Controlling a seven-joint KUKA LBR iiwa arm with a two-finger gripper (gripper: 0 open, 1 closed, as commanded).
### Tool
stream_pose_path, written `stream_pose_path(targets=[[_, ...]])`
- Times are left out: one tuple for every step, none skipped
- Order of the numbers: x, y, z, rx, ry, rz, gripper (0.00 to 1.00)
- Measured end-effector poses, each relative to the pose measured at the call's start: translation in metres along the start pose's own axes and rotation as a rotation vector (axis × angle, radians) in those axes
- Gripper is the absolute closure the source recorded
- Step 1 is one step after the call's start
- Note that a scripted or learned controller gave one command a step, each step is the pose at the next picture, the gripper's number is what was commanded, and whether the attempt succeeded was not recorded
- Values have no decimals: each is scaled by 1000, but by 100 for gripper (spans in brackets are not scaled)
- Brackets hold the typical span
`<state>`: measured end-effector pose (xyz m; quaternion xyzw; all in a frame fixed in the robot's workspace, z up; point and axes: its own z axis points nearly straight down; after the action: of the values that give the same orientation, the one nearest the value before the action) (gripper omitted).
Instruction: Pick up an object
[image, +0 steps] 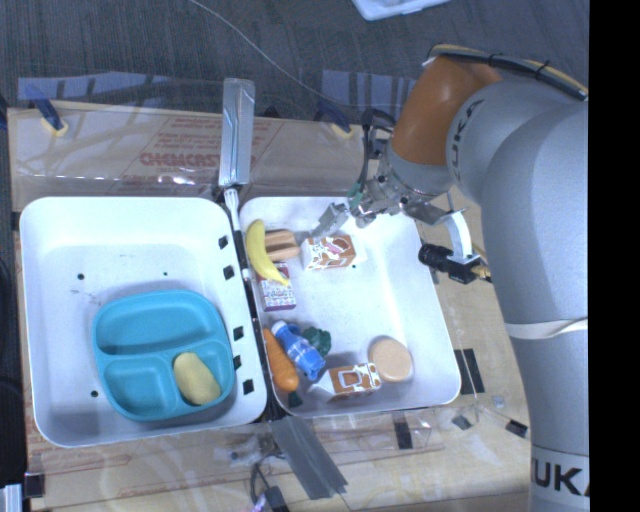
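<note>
My gripper (333, 219) hangs over the far part of the right bin (425, 300), just above a white and orange carton (331, 252). To its left lie a tan bread roll (283, 244) and a yellow banana (257, 251). Nothing shows in the gripper's hold. Nearer the front of this bin lie a small red packet (277, 292), a blue bottle (298, 350), a green item (319, 339), an orange carrot (282, 369), a second orange and white carton (355, 380) and a round tan bun (390, 358).
The left bin (60, 250) holds a blue divided plate (150, 335) with a yellow potato-like object (197, 378) in its front compartment. A grey divider (236, 135) stands between the bins at the back. The arm's wrist (440, 110) looms over the right bin's far corner.
</note>
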<state>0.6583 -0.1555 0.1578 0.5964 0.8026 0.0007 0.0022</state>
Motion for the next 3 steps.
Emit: stream_pose_path(targets=[[60,8,32,0,1,-210,0],[51,-8,45,-36,-20,-362,0],[68,-74,25,6,5,-108,0]])
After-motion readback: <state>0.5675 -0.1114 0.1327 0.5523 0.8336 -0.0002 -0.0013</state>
